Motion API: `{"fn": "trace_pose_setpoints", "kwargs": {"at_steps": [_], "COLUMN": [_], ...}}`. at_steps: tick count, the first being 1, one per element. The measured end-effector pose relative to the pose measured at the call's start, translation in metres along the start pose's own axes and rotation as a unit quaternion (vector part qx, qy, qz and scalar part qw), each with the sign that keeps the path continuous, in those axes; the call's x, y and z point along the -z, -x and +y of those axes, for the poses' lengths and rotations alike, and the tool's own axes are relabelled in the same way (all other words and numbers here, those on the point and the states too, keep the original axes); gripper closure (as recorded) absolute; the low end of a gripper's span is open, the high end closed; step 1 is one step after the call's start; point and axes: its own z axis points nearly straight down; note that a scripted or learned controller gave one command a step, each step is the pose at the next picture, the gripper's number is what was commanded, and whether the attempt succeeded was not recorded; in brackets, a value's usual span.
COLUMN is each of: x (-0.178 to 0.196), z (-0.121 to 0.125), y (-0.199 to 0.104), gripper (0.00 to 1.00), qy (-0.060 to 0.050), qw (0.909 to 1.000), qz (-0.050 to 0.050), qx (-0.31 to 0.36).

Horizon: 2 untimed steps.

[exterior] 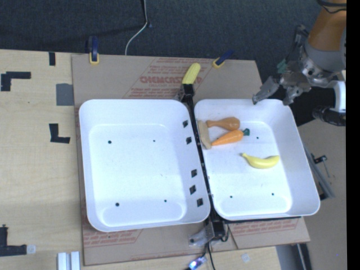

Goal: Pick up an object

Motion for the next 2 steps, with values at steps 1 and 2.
{"fn": "trace_pose_setpoints", "kwargs": {"at_steps": [1, 2], "x": [-0.124, -0.172], "z": [0.009, -0.013], "y": [-0.050, -0.078], "gripper": [0.00, 0.00], "qy": [-0.006, 0.000], "qw": [1.0000, 1.0000], "qz": [0.002, 0.000], "qx": [0.001, 0.001]}}
